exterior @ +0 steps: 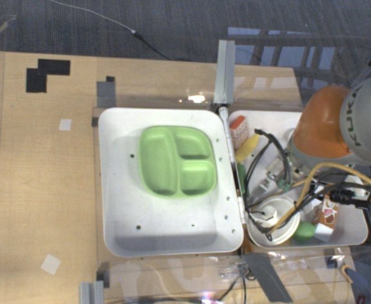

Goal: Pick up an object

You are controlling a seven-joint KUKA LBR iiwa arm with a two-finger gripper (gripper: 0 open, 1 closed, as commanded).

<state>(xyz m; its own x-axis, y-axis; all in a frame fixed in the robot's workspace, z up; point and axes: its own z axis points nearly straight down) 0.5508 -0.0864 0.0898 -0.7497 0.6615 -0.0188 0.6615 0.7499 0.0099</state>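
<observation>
End effector (275, 213) down in right bin (356, 233) (cable-draped); whether open or closed, I cannot tell.

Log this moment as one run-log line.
arm: over right bin | end effector: low among clutter, grasp unconfirmed | left bin: green divided plate

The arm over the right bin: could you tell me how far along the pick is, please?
Done: the arm has reached down into the right bin, among its clutter. In hand: nothing can be seen held; cables and the wrist hide the gripper, near a white cup. Left: grasping and lifting an object. The green tray lies in the left bin.
</observation>
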